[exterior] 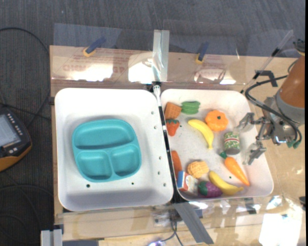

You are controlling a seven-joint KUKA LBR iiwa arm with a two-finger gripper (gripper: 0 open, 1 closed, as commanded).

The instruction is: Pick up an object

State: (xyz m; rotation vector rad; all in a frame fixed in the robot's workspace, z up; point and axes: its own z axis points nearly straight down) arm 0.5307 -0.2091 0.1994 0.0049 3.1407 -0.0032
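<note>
Toy food pieces [215, 121] sit in the right bin [261, 186], none lifted. Going left to right: left bin [61, 188] w/ teal divided tray [106, 148]; then in the right bin a carrot [172, 119], yellow banana [203, 131], orange pumpkin [217, 120], small can [231, 143], another carrot [236, 171]. Gripper [252, 136] hangs over the bin's right side, fingers spread apart, nothing btwn them.

One fixed overhead camera, looking down at a slant.
It takes in both shallow white plastic bins [110, 99] side by side from moderate height, with the grey, orange-banded arm [292, 94] at the right edge.
</note>
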